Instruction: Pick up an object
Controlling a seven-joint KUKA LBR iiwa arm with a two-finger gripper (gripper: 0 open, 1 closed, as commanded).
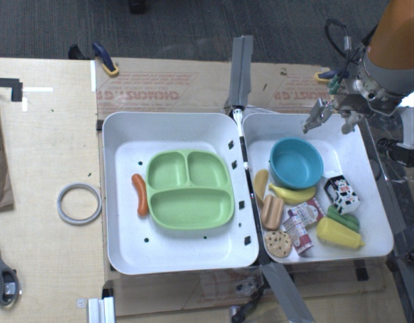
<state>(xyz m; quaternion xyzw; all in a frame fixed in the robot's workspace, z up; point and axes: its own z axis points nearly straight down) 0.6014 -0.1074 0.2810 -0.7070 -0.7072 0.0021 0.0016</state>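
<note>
Gripper (333, 118) above right bin's (375, 180) far edge, fingers spread, nothing between them; pick not yet made. In right bin: blue bowl (296, 163), banana (292, 194), hot dog (272, 212), cookie (279, 243), packet (301, 226), cow-patterned carton (342, 194), yellow block (339, 233). In left bin (119, 200): green divided plate (190, 189), orange carrot (141, 194) beside it.

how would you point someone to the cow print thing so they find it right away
Look in the right bin, past the blue bowl toward the bin's right wall. The cow carton lies just above the yellow corn. It alone is white with black patches.
</note>
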